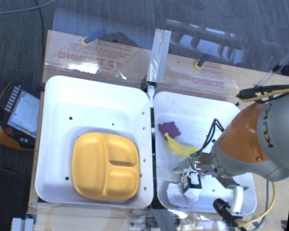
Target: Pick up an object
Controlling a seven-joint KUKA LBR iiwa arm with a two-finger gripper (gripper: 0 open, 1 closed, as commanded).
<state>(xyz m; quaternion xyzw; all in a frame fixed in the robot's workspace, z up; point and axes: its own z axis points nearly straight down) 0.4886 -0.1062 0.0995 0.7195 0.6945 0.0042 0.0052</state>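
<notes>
Your gripper (193,180) sits low in the right bin (157,141), near its front wall, over a white object (178,194) lying on the floor there; you cannot tell its state from this angle. Just behind it a yellow banana (178,146) lies with its long axis running from upper left to lower right, its far tip beside a purple object (169,127). In the left bin (62,95) you have a yellow divided tray (106,166).
</notes>
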